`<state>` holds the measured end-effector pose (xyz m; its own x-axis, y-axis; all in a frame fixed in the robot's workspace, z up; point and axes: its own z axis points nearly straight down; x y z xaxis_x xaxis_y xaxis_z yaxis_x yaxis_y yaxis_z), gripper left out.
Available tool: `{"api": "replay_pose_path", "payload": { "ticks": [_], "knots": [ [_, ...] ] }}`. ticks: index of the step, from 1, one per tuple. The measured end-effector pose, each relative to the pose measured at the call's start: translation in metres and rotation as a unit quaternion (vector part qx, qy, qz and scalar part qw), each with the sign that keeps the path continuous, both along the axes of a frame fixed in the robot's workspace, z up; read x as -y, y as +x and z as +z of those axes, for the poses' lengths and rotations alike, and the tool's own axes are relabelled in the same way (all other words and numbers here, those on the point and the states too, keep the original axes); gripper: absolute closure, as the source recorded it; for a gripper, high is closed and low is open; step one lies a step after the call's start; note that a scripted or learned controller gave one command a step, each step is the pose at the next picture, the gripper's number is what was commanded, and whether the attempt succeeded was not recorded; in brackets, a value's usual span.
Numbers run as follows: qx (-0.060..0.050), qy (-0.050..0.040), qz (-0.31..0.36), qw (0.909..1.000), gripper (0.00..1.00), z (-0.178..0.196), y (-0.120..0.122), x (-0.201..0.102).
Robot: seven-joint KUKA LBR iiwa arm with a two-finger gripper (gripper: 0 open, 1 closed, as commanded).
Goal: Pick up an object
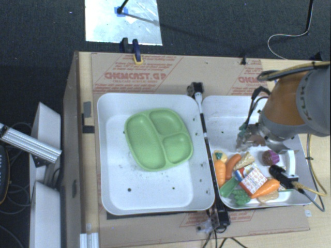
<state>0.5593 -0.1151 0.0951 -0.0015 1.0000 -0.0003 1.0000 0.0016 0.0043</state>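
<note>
White right bin (227,115) holds the candidates. We note a heap of small toy food crowded into its near corner: an orange carrot (221,170), a second carrot (266,188), a red-and-white box (253,180), a purple piece (271,156) and some green bits (239,195). Gripper (247,138) sits low over this bin at the far edge of the heap, near the first carrot; whether it touches anything we cannot resolve. We cannot tell how far it is open, and we see nothing held in it. Left bin (119,190) carries a green divided plate (158,138), well apart from the arm. Our reading: the approach is about complete, but no object is secured or raised, so the grasp and lift both remain to be done.
</note>
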Motion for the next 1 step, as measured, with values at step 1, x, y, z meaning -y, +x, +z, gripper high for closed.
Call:
{"api": "replay_pose_path", "payload": {
  "ticks": [1],
  "knots": [
    [-0.001, -0.0004, 0.000, 1.0000, 1.00, 0.0776, -0.0311, 0.0187]
  ]
}}
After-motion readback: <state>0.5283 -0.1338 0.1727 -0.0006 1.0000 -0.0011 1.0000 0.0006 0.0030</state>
